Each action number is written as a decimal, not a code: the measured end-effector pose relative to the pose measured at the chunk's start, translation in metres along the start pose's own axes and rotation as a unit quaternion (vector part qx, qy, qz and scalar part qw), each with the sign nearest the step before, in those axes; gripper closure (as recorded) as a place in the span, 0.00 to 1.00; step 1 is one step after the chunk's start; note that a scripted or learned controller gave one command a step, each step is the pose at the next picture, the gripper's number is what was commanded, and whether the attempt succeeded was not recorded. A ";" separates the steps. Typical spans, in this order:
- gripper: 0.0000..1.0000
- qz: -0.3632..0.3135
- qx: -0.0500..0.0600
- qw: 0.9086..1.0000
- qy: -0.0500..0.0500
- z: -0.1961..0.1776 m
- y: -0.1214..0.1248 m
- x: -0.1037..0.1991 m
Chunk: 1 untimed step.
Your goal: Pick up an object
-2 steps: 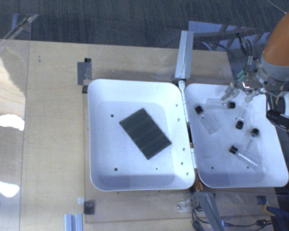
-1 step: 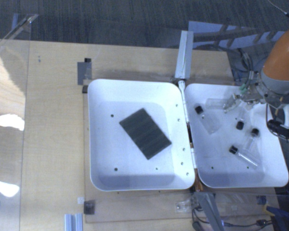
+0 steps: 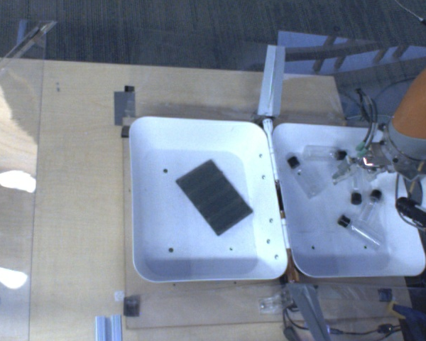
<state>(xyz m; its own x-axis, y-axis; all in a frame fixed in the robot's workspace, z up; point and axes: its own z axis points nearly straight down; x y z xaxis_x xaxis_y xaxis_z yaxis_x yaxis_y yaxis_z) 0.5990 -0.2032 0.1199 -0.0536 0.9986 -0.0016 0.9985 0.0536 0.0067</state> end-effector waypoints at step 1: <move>0.00 -0.006 0.000 1.000 0.000 -0.001 0.009 0.026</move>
<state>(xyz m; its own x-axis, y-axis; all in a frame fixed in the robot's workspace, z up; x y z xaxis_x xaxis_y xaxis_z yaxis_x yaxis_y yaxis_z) 0.6061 -0.1770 0.1206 -0.0663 0.9978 -0.0011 0.9978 0.0664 0.0057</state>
